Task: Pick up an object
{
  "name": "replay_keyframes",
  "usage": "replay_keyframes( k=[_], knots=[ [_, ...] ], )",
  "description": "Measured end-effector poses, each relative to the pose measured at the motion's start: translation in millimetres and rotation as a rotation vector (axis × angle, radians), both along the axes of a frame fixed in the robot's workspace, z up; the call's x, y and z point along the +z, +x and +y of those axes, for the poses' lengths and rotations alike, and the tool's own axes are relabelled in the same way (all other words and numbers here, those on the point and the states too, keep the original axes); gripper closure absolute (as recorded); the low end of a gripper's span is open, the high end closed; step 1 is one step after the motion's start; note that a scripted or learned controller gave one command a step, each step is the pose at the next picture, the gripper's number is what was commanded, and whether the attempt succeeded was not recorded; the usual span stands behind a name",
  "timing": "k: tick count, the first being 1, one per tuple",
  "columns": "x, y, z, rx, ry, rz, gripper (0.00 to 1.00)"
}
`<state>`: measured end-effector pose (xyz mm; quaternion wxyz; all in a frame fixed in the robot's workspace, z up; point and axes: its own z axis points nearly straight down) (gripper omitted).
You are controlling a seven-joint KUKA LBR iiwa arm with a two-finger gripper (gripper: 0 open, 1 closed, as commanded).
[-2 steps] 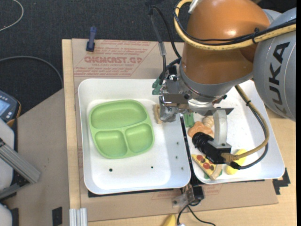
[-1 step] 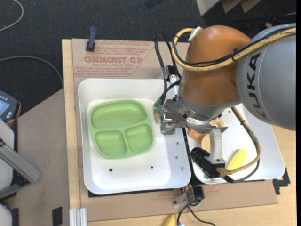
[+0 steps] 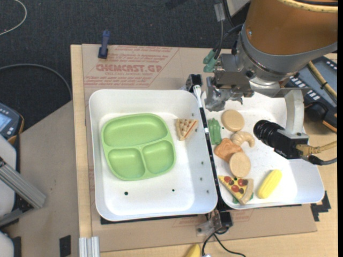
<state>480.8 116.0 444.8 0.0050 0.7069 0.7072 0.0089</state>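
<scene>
My gripper [image 3: 216, 99] hangs over the far left corner of the right bin [image 3: 301, 182], just above a round tan cookie [image 3: 233, 120] and a green toy piece [image 3: 214, 131]. Nothing shows held in it. Below these lie a pale croissant-like piece [image 3: 244, 138], an orange chunk [image 3: 227, 149], a tan oval [image 3: 240, 164], a pizza slice [image 3: 238, 187] and a yellow corn cob [image 3: 269, 182]. In the left bin [image 3: 94, 123] sit a green divided plate [image 3: 139, 146] and a waffle-patterned wedge [image 3: 186, 127].
The grey and orange arm [image 3: 292, 25] covers the upper right. A black cylinder [image 3: 272, 135] on a white bracket [image 3: 293, 114] hangs over the right bin's right half. The bins rest on a cardboard sheet [image 3: 134, 66]; a blue clip [image 3: 104, 44] sits at its far edge.
</scene>
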Motion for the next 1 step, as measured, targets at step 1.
replay_keyframes(
  k=[1],
  knots=[
    [1.9,-0.9,0.7,0.000,-0.005,0.016,1.00]
  ],
)
